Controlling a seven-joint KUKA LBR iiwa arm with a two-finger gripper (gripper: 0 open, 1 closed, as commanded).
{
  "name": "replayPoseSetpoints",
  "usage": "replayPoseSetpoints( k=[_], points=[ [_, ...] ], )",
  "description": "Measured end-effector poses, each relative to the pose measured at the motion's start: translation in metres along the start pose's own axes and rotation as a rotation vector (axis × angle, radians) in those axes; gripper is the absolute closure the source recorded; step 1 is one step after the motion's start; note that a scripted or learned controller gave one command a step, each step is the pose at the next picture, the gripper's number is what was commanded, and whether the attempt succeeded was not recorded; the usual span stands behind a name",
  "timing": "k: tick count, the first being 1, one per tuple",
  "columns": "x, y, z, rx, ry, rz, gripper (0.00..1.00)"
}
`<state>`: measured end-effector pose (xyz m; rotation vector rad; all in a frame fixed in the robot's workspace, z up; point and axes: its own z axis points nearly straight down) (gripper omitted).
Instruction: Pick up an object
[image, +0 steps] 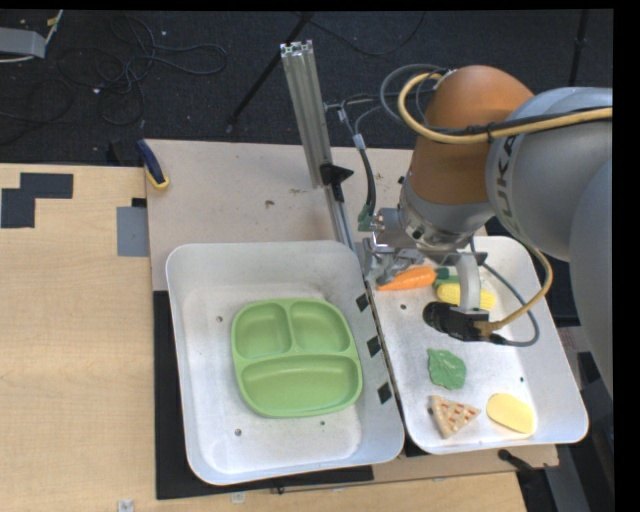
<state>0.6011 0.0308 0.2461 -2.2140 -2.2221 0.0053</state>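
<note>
My gripper (412, 262) hangs low over the back left part of the right bin (560, 420), under the orange band of the arm. Directly below it lies an orange toy carrot (405, 281), pointing left, touching or nearly touching the gripper. A yellow corn cob (467, 294) sits just right of the carrot, partly behind gripper hardware. Further forward in the same bin are a green leafy piece (447, 368), a pizza slice (453, 415) and a flat yellow piece (511, 412).
The left bin (200, 420) holds a green divided plate (296, 356). A metal post (312, 120) rises behind the wall between the bins. A black cable with its plug (452, 320) dangles over the right bin beside the corn.
</note>
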Motion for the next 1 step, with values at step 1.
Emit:
replayPoseSetpoints(
  k=[1],
  points=[
    [0.0525,0.0057,0.0164,0.001,-0.001,-0.001,1.00]
  ],
)
